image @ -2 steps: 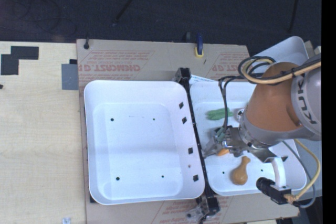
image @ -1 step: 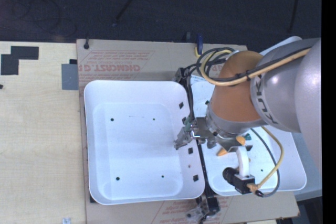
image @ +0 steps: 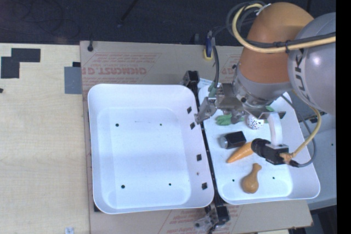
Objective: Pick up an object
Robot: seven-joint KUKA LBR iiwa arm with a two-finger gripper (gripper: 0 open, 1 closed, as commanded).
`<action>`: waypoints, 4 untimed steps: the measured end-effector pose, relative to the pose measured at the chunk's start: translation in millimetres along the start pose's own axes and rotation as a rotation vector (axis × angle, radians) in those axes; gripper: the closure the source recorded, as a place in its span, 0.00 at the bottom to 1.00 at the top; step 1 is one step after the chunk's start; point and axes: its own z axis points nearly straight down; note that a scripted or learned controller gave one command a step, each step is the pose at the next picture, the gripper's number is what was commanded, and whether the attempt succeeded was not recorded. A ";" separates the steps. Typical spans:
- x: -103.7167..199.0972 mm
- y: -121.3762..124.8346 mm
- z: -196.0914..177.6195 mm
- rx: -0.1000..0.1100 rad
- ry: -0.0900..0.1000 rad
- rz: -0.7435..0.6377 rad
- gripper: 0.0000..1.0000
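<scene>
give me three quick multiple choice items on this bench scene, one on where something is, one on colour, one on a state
1. Which bin holds the loose objects?
A. the left bin
B. the right bin
C. both bins alike

2. What colour is the carrot-shaped toy?
A. orange
B. blue
C. white

3. How does the tan pear-shaped toy stand to the arm?
A. lifted in the air
B. lying on the bin floor, apart from the arm
C. pinned under the wrist

Answers:
1. B, the right bin carries the objects while the arm reaches over it.
2. A, the carrot-shaped toy is orange, beside a small black block.
3. B, the pear-shaped toy lies near the front of the bin, away from the arm.
</scene>
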 end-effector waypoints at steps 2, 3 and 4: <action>-12.9 10.3 -61.0 -0.003 -0.001 -0.001 0.00; -94.7 11.5 -151.9 0.000 -0.004 0.008 0.00; -192.6 109.4 -214.1 0.004 -0.006 0.006 0.00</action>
